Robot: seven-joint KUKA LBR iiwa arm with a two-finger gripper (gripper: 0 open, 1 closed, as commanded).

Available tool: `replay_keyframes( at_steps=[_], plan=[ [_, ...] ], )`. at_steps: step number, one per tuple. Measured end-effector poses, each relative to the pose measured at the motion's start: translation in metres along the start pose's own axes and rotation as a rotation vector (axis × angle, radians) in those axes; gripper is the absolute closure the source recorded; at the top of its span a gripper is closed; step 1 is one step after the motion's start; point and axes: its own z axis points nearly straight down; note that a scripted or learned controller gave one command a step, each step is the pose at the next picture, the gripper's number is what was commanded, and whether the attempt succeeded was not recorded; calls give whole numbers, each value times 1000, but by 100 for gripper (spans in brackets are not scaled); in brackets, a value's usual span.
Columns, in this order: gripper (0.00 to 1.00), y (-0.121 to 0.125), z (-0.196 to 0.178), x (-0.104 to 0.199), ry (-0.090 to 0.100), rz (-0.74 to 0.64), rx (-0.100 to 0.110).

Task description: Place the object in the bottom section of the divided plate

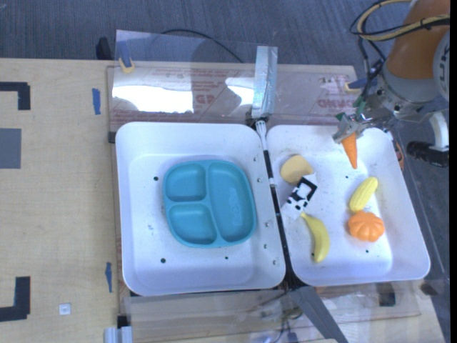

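A teal divided plate lies in the middle of the left white bin; its three sections hold nothing. My gripper hangs over the far edge of the right bin, well to the right of the plate. It is shut on the top of a small orange carrot, which points down just above the bin floor.
The right bin also holds a pale yellow lump, a black-and-white tag block, a banana, a yellow corn cob and an orange pumpkin. A grey divider post and a clear panel stand behind the bins.
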Motion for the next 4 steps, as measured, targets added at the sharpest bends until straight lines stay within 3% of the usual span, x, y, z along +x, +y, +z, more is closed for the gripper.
replay_keyframes(
  at_steps=[2,3,4],
  plan=[
    [100,47,2,182,1,-151,-3],
    [100,36,3,247,2,-258,1],
    [100,17,71,295,-8,-312,-22]
  ],
)
